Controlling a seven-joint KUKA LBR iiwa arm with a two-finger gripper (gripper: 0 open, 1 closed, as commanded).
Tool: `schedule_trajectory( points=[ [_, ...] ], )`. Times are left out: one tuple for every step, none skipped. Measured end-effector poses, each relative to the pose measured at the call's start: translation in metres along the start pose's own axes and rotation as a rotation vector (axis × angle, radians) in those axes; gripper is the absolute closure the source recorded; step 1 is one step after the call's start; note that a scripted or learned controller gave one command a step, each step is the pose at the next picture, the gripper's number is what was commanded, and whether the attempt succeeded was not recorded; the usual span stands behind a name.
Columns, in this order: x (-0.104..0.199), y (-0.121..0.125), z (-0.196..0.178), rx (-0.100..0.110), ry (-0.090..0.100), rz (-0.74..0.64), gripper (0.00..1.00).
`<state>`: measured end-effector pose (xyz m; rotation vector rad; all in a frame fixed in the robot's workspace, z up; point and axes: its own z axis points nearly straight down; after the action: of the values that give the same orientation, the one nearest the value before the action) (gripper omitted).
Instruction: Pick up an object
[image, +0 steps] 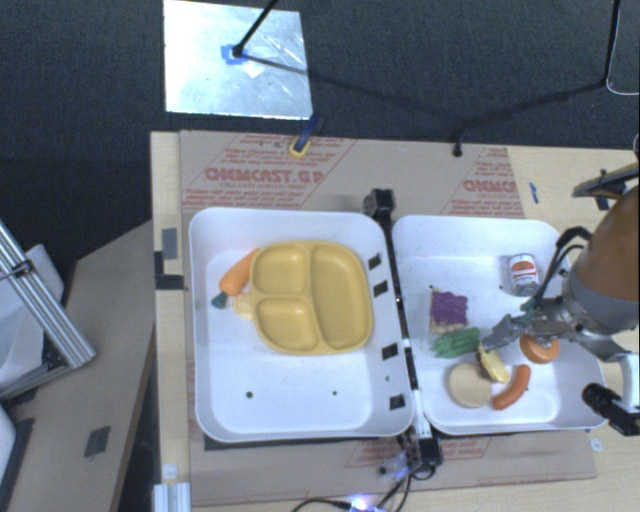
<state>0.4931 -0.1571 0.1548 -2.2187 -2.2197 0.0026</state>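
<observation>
Banana (491, 364) lies in the right bin (430, 250), among a green piece (456, 343), a sausage (509, 387) and a round bun (466, 384). Gripper (497, 332) hangs just above it; whether it is spread or pressed together I cannot tell. Judged step: the approach, nothing gripped. Next calls for a straight descent without nudging the neighbours.

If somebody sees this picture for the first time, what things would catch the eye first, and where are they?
The yellow tray stands out most, sitting in the left bin with a carrot at its left edge. In the right bin, small toy foods cluster near the gripper: a purple block, a green piece and a sausage.
</observation>
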Motion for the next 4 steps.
schedule_trajectory(
  points=[
    [0.002,-0.007,0.044,-0.003,-0.002,0.0,0.0],
    [-0.003,0.0,0.065,-0.025,-0.013,0.001,0.0],
    [-0.003,0.003,0.05,-0.037,-0.017,0.001,1.0],
    [0.002,-0.001,0.002,-0.009,-0.003,-0.004,1.0]
  ],
)
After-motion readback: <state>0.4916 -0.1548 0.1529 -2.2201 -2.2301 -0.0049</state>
